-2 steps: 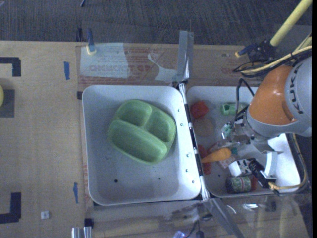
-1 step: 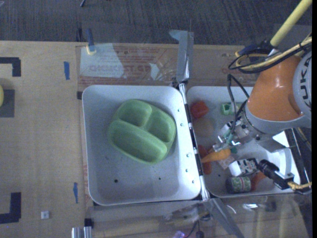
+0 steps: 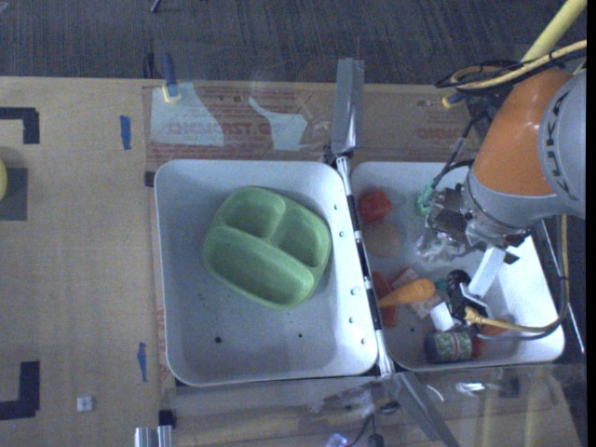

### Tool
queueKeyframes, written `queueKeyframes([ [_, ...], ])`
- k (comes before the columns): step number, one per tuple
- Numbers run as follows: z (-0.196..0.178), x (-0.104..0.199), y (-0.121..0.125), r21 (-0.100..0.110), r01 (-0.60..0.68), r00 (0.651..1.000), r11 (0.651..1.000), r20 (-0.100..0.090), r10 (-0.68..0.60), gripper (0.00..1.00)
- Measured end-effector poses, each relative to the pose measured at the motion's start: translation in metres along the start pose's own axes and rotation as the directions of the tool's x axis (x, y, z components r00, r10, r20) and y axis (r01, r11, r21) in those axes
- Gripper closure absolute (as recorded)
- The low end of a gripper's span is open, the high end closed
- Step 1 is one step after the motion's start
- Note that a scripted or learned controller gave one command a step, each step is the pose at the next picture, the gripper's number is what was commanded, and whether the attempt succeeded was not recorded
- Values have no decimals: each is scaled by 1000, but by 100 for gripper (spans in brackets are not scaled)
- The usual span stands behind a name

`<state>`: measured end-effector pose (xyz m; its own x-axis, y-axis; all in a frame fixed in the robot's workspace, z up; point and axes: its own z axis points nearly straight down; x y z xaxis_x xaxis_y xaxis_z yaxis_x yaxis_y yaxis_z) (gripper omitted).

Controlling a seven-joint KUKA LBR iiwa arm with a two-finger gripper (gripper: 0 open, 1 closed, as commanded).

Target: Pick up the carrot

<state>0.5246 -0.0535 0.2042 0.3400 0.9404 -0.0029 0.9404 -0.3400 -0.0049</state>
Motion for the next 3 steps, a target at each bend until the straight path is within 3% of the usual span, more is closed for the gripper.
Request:
queueKeyframes([
  [1, 0, 0, 0, 1, 0, 1000, 1000, 0, 0, 0],
  [2, 97, -41, -14, -16, 28, 1000, 999, -3, -28, 0],
  [3, 91, -42, -15, -9, 27, 1000, 1000, -3, -27, 100],
])
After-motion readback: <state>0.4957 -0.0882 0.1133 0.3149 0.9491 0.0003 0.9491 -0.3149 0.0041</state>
